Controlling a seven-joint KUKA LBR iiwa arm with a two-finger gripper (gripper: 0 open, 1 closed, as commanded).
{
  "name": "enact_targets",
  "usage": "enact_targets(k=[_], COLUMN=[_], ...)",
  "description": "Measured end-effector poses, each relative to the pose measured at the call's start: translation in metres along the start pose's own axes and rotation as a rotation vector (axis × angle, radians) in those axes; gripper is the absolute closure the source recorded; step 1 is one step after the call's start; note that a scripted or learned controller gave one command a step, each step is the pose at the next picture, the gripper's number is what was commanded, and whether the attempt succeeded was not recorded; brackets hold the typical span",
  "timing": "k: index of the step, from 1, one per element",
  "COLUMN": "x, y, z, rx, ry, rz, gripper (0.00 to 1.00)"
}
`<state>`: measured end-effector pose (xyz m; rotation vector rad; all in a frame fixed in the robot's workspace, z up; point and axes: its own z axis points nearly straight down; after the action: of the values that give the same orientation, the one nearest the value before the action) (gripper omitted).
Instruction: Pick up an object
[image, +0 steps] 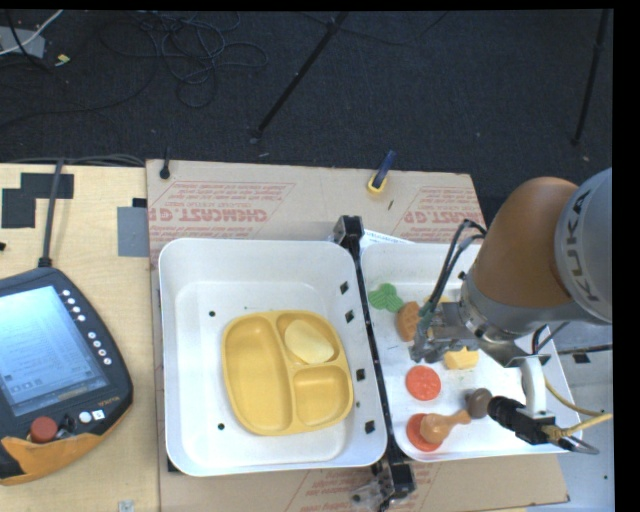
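The bench (90, 215) holds two white bins side by side. The left bin (190, 300) has one big yellow tray (260, 385) with three parts, and one pale yellow piece (310, 343) lies in the tray's top right part. The right bin (395, 262) holds six small toys. The grey and orange arm (530, 265) comes in from the right edge and covers the right side of this bin. Its gripper (432, 343) is low in the middle of the bin, and I cannot tell if it is holding anything.

Around it are one brown lump (407, 320), touching or just beside it, one green toy (384, 296) nearer the top edge, one yellow block (461, 358), one red round toy (423, 382), one dark brown ball (477, 401), and one orange pear-shaped toy (436, 427) at the bottom edge. A black control pad (55, 365) sits at the bench's left edge.
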<state>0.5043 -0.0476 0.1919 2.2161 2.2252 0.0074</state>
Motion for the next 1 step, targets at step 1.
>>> enact_targets(k=[1], x=[0.0088], y=[0.0189], z=[0.0051], rx=[0.006], ry=[-0.002], rz=[0.004], gripper=[1.0])
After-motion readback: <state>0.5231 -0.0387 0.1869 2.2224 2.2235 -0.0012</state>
